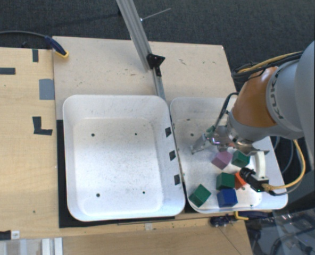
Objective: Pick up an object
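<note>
Bench point(120, 62) of pale wood, carrying two shallow white bins side by side: left bin point(72, 142) and right bin point(181, 110). Reached in from the right with the grey arm point(306, 94), orange band point(256, 110) hanging over the far right part of the right bin. Ended in the tool point(213, 139), low over the middle of that bin, just to the far left of a purple block point(221, 159). Could not tell whether the tool was open or closed, nor whether gripping anything. Lay gathered in the near right part of the right bin, all the blocks: purple block closest to the tool, tilted; teal block point(241, 158) just to its right, partly under the arm; dark green block point(225, 181) nearer; blue block point(227, 197) just beside that one, close to the near rim; green block point(200, 194) a little apart to the left, by the near left corner. Showed a small orange piece point(239, 180) just right of the dark green block. Slanted down from the far side, a metal pole point(139, 31), ending between the two bins. Rested on the far left of the bench, a black cable point(19, 35) with a blue and yellow end.
</note>
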Action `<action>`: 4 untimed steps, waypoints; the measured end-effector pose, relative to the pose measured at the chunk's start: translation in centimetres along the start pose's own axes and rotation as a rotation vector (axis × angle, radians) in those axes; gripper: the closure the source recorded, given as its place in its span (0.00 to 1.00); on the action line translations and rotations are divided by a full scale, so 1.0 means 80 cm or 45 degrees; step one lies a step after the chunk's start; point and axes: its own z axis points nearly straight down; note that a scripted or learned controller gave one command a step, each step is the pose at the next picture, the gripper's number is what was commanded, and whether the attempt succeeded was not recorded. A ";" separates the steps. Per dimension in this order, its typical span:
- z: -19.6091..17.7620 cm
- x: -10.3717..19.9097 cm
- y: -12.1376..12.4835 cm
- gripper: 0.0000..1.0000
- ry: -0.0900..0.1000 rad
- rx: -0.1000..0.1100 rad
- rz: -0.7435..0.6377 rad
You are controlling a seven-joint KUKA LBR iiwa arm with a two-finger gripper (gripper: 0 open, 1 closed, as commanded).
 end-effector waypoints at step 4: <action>-0.158 -0.004 0.009 1.00 0.008 0.031 0.002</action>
